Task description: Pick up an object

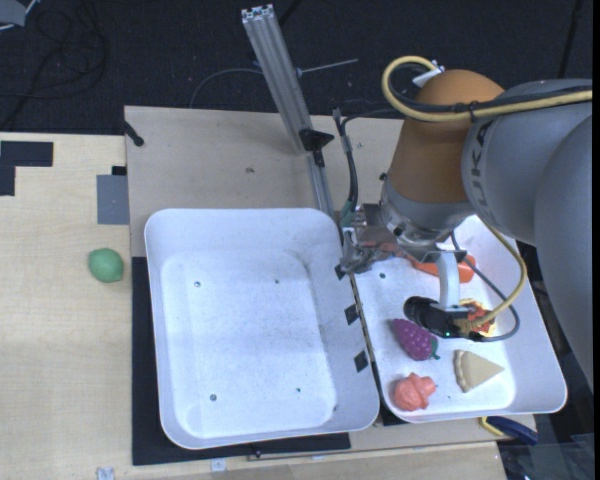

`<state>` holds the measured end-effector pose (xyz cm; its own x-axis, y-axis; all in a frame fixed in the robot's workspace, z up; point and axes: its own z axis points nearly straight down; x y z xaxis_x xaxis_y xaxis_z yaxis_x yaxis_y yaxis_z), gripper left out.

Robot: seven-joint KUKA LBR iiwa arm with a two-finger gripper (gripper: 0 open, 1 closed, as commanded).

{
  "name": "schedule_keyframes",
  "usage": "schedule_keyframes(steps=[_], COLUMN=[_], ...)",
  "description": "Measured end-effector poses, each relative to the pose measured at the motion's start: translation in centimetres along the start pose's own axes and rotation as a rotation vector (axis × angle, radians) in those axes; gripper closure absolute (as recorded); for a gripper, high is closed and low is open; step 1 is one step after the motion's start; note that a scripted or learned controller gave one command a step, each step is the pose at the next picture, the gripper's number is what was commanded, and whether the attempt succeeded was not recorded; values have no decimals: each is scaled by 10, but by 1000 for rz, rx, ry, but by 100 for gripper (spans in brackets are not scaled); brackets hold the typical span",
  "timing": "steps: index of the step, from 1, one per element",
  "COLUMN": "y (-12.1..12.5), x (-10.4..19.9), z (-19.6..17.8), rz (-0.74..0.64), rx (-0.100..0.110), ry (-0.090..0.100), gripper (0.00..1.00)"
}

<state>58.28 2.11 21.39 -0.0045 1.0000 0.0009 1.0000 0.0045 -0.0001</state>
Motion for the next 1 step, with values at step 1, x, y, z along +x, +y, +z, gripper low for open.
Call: schedule_keyframes(steps=[1], y=[8], x=[54], z=[-18], rz=[0], rx=[-1], ry=[0], gripper=[100])
